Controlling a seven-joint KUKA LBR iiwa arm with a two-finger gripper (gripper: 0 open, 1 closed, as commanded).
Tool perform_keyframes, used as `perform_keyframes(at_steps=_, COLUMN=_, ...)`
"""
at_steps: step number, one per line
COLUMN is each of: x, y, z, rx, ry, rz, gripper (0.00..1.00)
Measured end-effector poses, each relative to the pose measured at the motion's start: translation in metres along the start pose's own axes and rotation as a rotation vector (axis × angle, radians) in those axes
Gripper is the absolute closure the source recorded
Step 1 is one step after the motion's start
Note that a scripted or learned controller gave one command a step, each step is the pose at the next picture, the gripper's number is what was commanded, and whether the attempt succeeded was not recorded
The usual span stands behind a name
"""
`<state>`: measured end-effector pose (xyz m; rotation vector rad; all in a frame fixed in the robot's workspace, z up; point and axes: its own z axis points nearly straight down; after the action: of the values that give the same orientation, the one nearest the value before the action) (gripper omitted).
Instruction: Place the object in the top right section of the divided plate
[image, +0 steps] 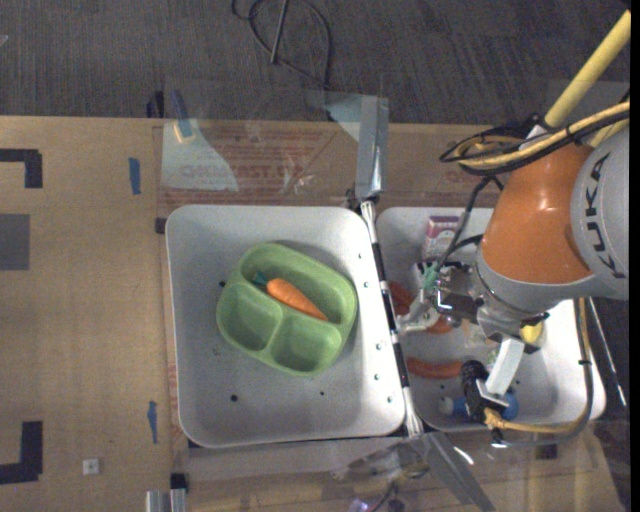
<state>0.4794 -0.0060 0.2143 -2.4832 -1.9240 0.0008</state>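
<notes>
A green divided plate (287, 323) sits left of centre in the frame, inside the left white bin (200, 400). A toy carrot (294, 297) already lies in the plate's long upper section, its orange tip pointing toward the lower right and a bit of green at its upper-left end. The grey and orange arm (540, 225) hangs over the right white bin (572, 395) at the right of the frame, with the gripper (432, 308) low near that bin's left wall; whether the jaws are spread or pressed together I cannot tell, since the wrist hides them. Small things lie around it in the right bin: a pinkish box (440, 235) at the top, a red sausage-like piece (432, 368) lower down, a blue item (475, 407) near the bottom. Judged from this, the carrot looks placed. To finish well, the arm should lift straight up and stay clear of the plate, so the carrot is not nudged into the two smaller sections below it
</notes>
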Motion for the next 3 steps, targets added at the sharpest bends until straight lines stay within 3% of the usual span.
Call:
perform_keyframes(at_steps=1, x=-0.001, y=0.001, z=-0.009, rx=0.000, ry=0.000, rz=0.004, gripper=1.00)
perform_keyframes(at_steps=2, x=-0.055, y=0.014, z=0.031, rx=0.002, ry=0.001, rz=-0.089, gripper=1.00)
perform_keyframes(at_steps=3, x=-0.148, y=0.041, z=0.086, rx=-0.006, ry=0.003, rz=0.073, gripper=1.00)
